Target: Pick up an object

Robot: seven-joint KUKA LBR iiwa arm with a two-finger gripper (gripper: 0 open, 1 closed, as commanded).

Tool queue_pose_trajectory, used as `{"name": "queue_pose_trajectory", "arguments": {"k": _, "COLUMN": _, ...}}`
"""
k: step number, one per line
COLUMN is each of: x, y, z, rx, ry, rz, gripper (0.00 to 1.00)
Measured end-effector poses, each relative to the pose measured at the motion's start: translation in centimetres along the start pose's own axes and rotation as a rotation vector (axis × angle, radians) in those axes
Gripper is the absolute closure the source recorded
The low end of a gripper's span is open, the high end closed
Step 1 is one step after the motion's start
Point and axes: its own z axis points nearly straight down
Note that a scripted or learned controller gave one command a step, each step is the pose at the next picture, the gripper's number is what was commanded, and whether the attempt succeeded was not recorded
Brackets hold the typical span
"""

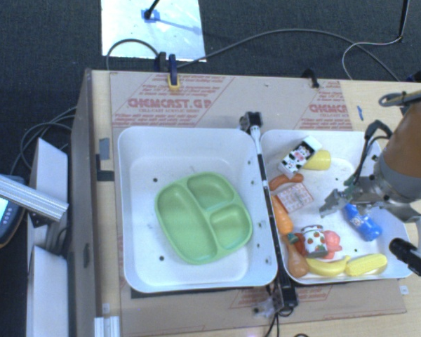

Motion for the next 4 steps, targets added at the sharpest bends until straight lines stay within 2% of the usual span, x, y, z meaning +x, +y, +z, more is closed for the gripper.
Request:
{"name": "queue_pose_trajectory", "arguments": {"k": 1, "x": 1.3, "y": 6.2, "z": 7.1, "rx": 0.0, "ry": 0.0, "rz": 0.0, "gripper": 0.0}}
{"name": "queue_pose_trajectory", "arguments": {"k": 2, "x": 3.5, "y": 11.5, "z": 10.4, "rx": -0.003, "ry": -0.001, "rz": 0.0, "gripper": 0.0}}
{"name": "queue_pose_trajectory", "arguments": {"k": 3, "x": 3.2, "y": 14.3, "z": 10.9, "rx": 0.068, "ry": 0.011, "rz": 0.005, "gripper": 0.0}}
{"name": "queue_pose_trajectory", "arguments": {"k": 4, "x": 3.3, "y": 15.4, "z": 10.9, "rx": 0.101, "ry": 0.007, "rz": 0.008, "gripper": 0.0}}
